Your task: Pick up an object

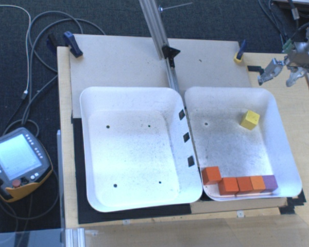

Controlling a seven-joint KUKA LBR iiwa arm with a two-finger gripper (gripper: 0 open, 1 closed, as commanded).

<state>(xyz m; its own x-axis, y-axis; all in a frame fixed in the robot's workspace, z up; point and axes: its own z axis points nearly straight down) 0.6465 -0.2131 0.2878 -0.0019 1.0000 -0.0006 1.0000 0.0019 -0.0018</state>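
A yellow cube lies in the right bin, toward its far right side. Along that bin's near rim sits a row of blocks: an orange cube set slightly apart, then a red-orange block, two more orange ones and a purple block. My gripper hangs at the right edge of the view, above the bench beyond the right bin's far right corner. Its two fingers are spread apart with nothing between them.
The left bin stands beside the right one. A metal pole slants in from the top to a black clamp. Blue and yellow clamps hold the back board. A teach pendant rests on the floor at left.
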